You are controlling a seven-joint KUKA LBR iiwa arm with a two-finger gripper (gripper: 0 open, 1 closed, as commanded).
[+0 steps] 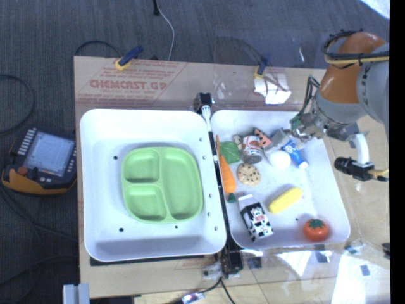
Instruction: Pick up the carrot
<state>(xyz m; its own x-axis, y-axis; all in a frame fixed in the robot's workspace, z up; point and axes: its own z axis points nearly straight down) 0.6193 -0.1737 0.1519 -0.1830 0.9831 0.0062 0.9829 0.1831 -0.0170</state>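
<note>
The arm (351, 75) is reaching in over the far right corner of the right bin (338, 198), its orange band showing above the wrist. The gripper (302, 126) is hanging near the bin's far edge, and from this slant I cannot tell how it is set; nothing is visibly caught in it.

The carrot (226, 173) is lying along the left edge of the right bin, right beside the wall that divides the two bins, orange body running toward the near side, with a green leafy piece (230, 151) sitting at its far end. It is sitting well apart from the gripper.

Around the middle of that bin, a round cookie (249, 174) is resting just beside the carrot, a small can (253, 149) is standing beyond it, and a white egg (279, 159) is lying next to a blue and white tube (295, 154) just under the gripper. Toward the near edge, a yellow corn cob (285, 200) is lying at a tilt, a black and white carton (256, 220) is sitting near the near left corner, and a red tomato (316, 229) is parked by the near right corner.

In the left bin (95, 189), a green divided plate (161, 183) is lying flat in the middle.
</note>
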